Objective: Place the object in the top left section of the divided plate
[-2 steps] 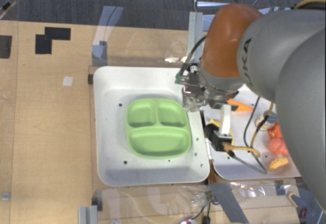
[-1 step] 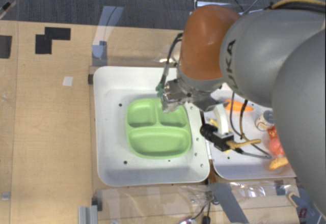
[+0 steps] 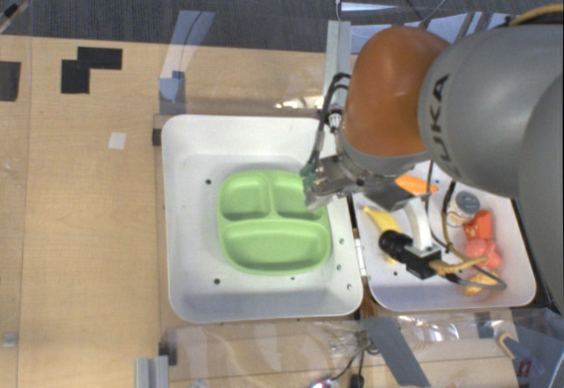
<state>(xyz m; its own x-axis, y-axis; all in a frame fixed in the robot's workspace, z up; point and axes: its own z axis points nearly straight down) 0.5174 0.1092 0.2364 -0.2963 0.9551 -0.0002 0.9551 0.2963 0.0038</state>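
Observation:
A light green divided plate (image 3: 224, 220) lies in the left white bin (image 3: 189, 227). It has two small sections along its far side and one wide section nearer the camera. My gripper (image 3: 315, 185) hangs over the plate's far right corner, beside the right small section. The bulky grey and orange wrist hides most of it. A small dark green bit shows at the gripper's tip, and I cannot tell what it is. The top left section (image 3: 243, 194) shows bare green.
The right bin (image 3: 520, 289) holds several small things: a yellow banana-shaped piece (image 3: 378, 217), an orange piece (image 3: 414, 185), a red object (image 3: 480, 233) and a small round can (image 3: 465, 202). The arm covers much of that bin.

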